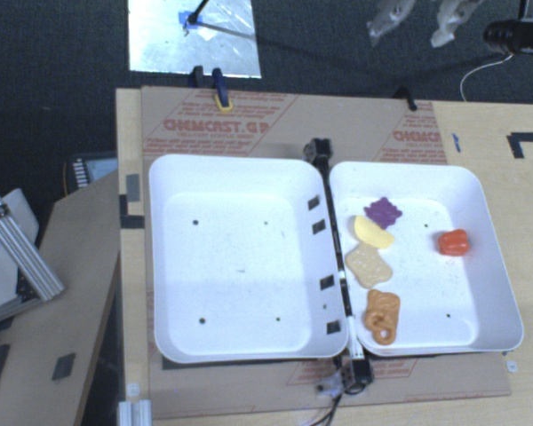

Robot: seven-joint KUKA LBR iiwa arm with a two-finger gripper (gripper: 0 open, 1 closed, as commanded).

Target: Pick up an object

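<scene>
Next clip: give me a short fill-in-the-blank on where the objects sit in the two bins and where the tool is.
1. All the small objects lie in the ____ bin.
2. The red object lies apart from the others, nearer that bin's ____ wall.
3. The purple object lies just above the ____ object, touching it or nearly so.
4. The tool hangs beyond the bins' ____ edge, over the dark floor.

Missing words: right; right; yellow; far

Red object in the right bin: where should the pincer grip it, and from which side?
Take the red object across its narrower middle, coming straight down from above. It lies alone on the right bin's floor, apart from the other pieces, so fingers likely have room on both sides.
</scene>
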